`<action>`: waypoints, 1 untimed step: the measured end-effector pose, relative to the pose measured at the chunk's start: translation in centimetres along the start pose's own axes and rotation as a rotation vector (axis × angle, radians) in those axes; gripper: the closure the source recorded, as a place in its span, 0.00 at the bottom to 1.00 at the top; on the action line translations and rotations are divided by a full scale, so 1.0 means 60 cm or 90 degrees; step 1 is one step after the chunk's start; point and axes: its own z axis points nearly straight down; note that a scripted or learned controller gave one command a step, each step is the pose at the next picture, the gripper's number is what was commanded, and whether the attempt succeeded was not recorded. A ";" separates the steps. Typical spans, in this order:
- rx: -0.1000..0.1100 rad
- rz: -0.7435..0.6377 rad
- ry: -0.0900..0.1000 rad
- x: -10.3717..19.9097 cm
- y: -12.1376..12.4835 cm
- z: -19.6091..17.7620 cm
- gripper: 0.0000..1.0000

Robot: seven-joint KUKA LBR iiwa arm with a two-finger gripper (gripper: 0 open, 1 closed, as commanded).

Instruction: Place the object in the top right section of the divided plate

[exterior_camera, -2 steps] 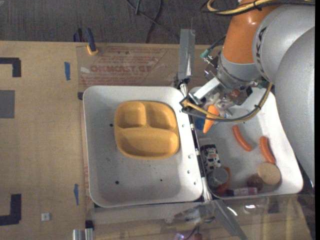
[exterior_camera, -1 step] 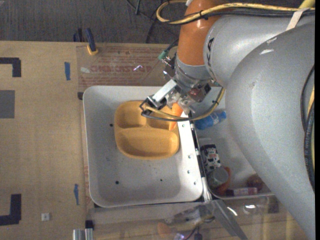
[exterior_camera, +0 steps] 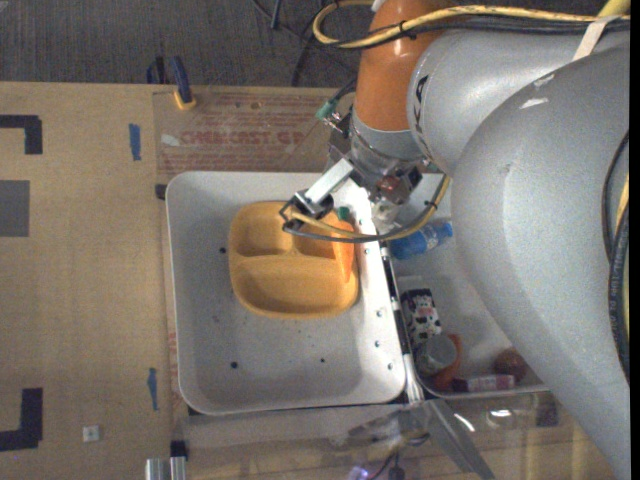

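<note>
The grey arm with its orange wrist band reaches in from the right, and its two-finger gripper (exterior_camera: 303, 209) hangs over the upper right part of a yellow plastic divided plate (exterior_camera: 285, 286). The plate lies in the left shallow white bin (exterior_camera: 200, 308), toward its upper right. An orange object (exterior_camera: 345, 258) — its exact shape hard to make out — lies at the plate's right edge, just below and to the right of the fingertips; whether it touches them cannot be told. How far the claw is open, and whether it has hold of anything, cannot be told either, since its fingers blur into the plate's rim. The right white bin (exterior_camera: 470, 393), partly hidden by the arm, holds a blue item (exterior_camera: 425, 239), a black-and-white patterned item (exterior_camera: 422, 314), a grey cup-like thing (exterior_camera: 436, 354) and a pink bar (exterior_camera: 490, 382) — all well apart from the gripper.
</note>
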 end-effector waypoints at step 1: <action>0.001 -0.013 -0.001 0.106 -0.074 0.113 0.00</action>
